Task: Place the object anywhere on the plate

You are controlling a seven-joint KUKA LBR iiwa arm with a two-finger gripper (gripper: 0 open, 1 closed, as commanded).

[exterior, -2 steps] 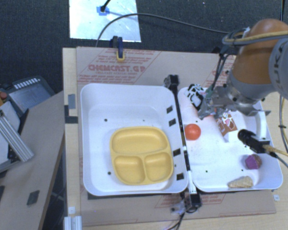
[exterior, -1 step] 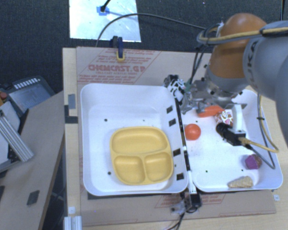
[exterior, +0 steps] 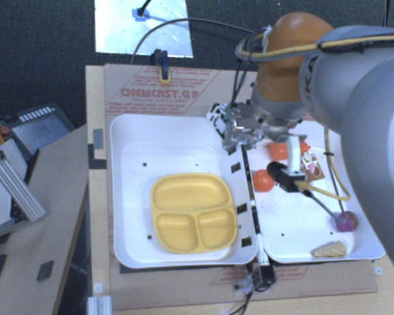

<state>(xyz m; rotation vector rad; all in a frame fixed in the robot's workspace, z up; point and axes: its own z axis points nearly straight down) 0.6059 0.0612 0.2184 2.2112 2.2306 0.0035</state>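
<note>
Here, the yellow plate [exterior: 194, 212], split into three compartments, lies in the left bin [exterior: 128, 163]. In the right bin [exterior: 364, 245], a red ball [exterior: 263, 180] rests near the divider, just beside the hand [exterior: 240, 133]; I cannot tell its state.

The grey arm [exterior: 361, 90] is reached in from the right, its orange band [exterior: 292, 54] seen above the wrist, with the gripper [exterior: 240, 133] pointed downward.
</note>
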